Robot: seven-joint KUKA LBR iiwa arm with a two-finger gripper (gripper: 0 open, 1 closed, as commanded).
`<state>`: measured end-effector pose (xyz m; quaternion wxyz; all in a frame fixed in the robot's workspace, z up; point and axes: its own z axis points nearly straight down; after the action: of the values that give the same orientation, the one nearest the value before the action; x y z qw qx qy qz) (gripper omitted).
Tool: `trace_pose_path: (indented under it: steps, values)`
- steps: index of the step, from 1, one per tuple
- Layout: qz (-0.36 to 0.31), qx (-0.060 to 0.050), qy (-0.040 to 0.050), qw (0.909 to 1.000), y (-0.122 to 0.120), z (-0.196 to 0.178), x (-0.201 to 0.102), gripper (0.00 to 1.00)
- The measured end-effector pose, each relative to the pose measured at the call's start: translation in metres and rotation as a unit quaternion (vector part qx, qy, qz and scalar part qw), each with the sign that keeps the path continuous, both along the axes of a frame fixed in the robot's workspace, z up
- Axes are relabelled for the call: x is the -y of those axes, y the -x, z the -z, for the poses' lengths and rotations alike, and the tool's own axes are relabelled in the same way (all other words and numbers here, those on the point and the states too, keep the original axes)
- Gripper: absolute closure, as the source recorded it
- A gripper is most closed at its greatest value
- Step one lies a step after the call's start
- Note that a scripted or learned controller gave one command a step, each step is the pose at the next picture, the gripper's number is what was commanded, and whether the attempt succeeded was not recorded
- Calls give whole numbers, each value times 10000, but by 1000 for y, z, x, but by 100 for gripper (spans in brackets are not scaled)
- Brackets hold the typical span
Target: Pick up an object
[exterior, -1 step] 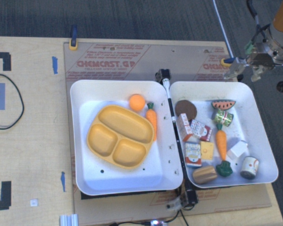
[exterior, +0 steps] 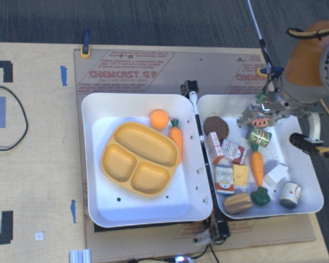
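As you are scanning from the bread roll [exterior: 238,203] and toy carrot [exterior: 256,169] up to the green can [exterior: 259,137] in the right bin [exterior: 312,199], your claw [exterior: 259,113] is hovering just above that can, its grip unreadable, so you should be descending squarely over it.

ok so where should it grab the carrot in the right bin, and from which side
Grip the carrot across its orange middle, coming straight down from above. It lies flat and lengthwise, green top nearest the broccoli, with the yellow block close on one flank, so the fingers should probably straddle its narrow width.
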<state>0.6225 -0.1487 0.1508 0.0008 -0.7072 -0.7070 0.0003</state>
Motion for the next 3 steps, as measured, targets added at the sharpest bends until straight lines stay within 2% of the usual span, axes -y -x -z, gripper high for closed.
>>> trace_pose_path:
  steps: [1,2,3]
  values:
    - [-5,95,33,9999,39,38,-8,0]
    - [3,116,57,9999,38,27,-6,100]
    - [-14,25,-1,10000,-45,-35,-95,100]
